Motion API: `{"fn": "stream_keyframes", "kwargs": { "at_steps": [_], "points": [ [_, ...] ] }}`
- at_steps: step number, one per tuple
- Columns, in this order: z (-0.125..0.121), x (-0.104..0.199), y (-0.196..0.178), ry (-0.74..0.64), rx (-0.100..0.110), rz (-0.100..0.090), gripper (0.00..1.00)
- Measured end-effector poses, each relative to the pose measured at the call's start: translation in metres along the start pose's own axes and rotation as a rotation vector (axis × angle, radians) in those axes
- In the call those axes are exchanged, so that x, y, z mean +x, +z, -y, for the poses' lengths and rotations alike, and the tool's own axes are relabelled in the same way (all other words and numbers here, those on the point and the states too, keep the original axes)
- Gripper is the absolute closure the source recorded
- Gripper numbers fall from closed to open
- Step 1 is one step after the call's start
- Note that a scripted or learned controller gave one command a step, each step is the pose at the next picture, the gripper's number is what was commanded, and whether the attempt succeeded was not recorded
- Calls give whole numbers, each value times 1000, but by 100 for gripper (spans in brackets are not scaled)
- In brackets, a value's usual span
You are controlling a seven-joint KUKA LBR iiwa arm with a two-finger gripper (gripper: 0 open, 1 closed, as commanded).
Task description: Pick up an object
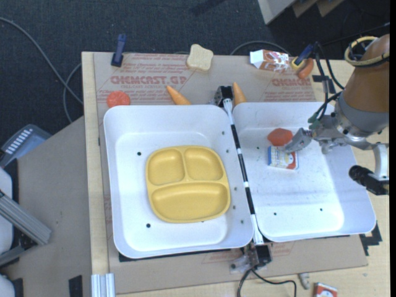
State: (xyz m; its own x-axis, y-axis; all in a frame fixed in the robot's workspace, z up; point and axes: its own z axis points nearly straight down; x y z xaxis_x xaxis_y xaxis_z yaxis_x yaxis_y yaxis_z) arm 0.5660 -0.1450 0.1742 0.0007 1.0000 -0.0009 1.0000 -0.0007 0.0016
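The right white bin (322, 221) holds a round red toy (279, 135) and, just in front of it, a small white and blue carton (283, 159) lying flat. My gripper (298, 142) reaches in from the right, low over the bin. Its tip is right beside the red toy and just above the carton's right end. I see nothing lifted off the bin floor. The grey arm with its orange band (370, 79) rises behind it at the right edge. In the left white bin (124, 166) lies a yellow divided plate (187, 183).
On the board behind the bins lie a bread slice (200, 57), a blue clip (118, 49), two carrot pieces (178, 96) (239, 94), a red disc (117, 98) and a small carton (270, 60). A black clamp (223, 94) joins the bins at the back.
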Motion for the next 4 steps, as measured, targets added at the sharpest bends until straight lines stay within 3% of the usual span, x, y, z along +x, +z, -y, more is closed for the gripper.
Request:
{"fn": "stream_keyframes", "kwargs": {
  "at_steps": [1, 2, 3, 4],
  "points": [
    [-34, 29, 85, -1, -6, 2, 0],
    [-37, 32, 73, -3, -16, -2, 100],
    [-37, 32, 73, -3, -16, -2, 0],
    [-87, 16, 89, -2, 0, 0, 0]
  ]
}}
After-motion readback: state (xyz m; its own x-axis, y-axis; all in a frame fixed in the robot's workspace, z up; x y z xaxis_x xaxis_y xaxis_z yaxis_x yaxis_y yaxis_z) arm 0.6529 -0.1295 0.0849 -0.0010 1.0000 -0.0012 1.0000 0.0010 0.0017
